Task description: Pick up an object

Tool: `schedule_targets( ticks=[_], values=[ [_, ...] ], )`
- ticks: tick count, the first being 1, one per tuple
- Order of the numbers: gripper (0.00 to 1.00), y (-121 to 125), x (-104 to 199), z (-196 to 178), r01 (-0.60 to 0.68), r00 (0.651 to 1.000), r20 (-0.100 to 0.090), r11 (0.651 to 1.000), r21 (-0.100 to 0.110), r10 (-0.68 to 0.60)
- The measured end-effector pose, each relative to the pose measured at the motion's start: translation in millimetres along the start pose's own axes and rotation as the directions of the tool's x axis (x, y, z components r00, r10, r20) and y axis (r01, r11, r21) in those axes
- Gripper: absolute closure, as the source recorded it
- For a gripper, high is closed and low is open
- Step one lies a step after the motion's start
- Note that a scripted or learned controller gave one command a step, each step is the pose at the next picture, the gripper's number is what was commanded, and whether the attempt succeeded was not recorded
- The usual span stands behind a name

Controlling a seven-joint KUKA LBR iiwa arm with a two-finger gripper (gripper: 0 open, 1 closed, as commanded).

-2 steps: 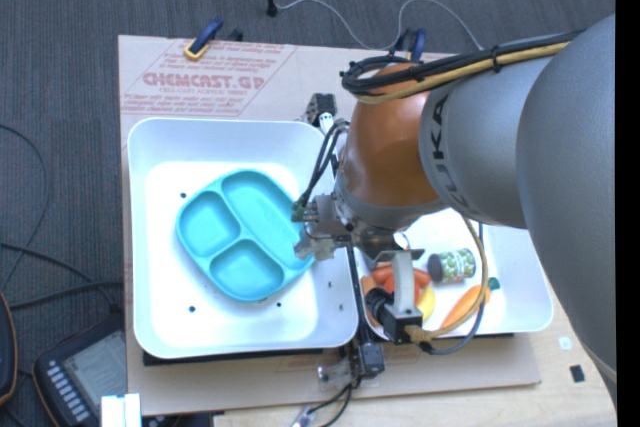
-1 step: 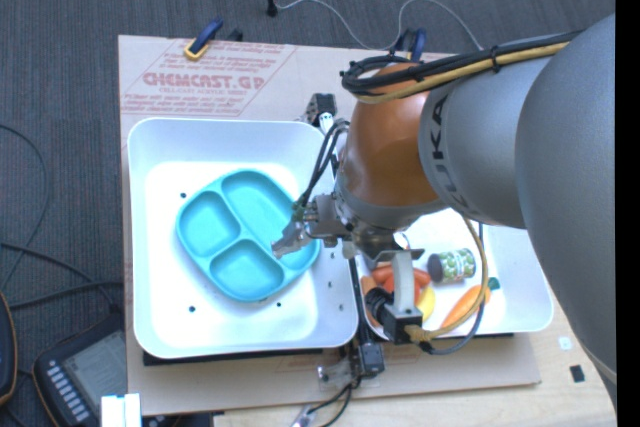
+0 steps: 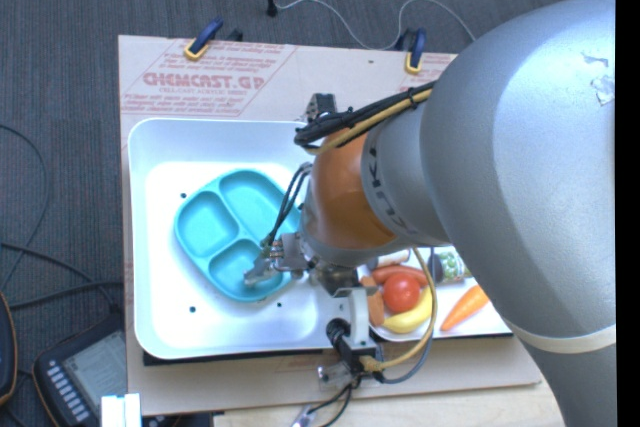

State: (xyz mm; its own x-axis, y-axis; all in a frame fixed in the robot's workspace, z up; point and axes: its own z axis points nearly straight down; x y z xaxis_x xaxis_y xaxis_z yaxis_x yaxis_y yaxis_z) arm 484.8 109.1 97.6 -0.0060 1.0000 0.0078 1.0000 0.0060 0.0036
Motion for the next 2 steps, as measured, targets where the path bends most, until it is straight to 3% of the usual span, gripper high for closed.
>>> schedule_targets(
  ticks=[1, 2],
  values=[
    [1.0, 0, -5, -9, -0.011, 1.0, 0.006, 1.0, 0.004, 0.011],
    [1.0, 90, 16, -86, -0.006, 1.0, 0.01, 1.0, 0.004, 0.006]
  ],
)
